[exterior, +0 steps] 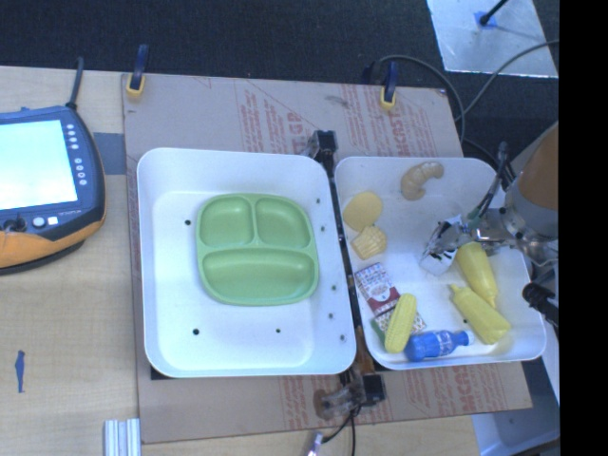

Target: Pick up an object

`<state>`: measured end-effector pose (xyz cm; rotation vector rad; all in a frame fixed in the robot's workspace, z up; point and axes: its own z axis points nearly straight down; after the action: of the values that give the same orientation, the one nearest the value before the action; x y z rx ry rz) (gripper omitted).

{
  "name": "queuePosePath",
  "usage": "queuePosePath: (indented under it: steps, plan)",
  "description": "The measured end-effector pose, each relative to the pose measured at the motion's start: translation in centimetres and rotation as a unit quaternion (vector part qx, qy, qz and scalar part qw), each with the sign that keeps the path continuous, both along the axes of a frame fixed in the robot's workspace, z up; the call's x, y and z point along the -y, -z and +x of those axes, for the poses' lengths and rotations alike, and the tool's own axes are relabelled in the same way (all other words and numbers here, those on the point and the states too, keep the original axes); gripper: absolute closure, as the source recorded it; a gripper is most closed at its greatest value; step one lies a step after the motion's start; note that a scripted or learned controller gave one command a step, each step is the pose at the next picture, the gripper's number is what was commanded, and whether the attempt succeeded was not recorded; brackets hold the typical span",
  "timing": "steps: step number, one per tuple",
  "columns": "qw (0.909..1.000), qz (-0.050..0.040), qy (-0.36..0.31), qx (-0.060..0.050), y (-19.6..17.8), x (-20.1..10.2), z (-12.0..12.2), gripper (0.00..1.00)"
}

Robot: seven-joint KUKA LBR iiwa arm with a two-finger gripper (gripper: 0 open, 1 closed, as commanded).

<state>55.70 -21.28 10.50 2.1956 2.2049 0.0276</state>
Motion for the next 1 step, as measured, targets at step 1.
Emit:
queuePosePath:
  steps: [1]
  plan:
    - [1.0000, 0.0024, -0.002, 0.000, -1.40, -0.08, 0.22, 1.00]
